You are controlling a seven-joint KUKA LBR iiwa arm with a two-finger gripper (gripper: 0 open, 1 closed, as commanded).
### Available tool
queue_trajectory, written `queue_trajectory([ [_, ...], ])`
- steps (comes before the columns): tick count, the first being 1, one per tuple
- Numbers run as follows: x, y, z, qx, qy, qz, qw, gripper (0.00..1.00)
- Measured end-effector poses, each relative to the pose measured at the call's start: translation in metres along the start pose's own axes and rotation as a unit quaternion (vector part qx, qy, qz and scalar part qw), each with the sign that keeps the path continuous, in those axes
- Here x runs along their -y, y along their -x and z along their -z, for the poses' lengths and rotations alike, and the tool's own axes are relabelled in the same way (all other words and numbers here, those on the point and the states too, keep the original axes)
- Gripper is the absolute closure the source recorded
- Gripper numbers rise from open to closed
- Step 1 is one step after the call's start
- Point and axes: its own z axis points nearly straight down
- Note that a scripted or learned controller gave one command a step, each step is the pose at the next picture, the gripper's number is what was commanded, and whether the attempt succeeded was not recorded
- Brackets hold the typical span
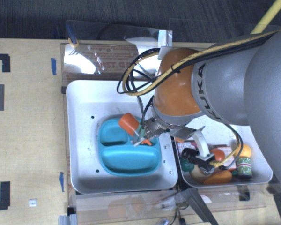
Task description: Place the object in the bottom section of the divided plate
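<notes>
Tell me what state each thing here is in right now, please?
Divided plate: lying flat in the left bin, its big bottom section bare.
Orange object: at the plate's upper right edge, by the gripper, tilted.
Gripper: low over the plate's right rim.
Left bin: holding the plate.
Right bin: holding a heap of small items.
Green bottle: resting among the heap in the right bin.

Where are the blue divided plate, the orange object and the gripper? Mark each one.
blue divided plate (131, 159): camera view, on the floor of its large bottom section.
orange object (128, 122): camera view, on its top face, at the plate's upper edge.
gripper (143, 137): camera view, between its fingertips, over the plate's right side.
</notes>
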Motion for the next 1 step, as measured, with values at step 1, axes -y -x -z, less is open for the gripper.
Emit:
queue_trajectory([
  [1, 0.0003, 0.0007, -0.0004, 0.0, 0.0, -0.001, 1.0, 0.0],
])
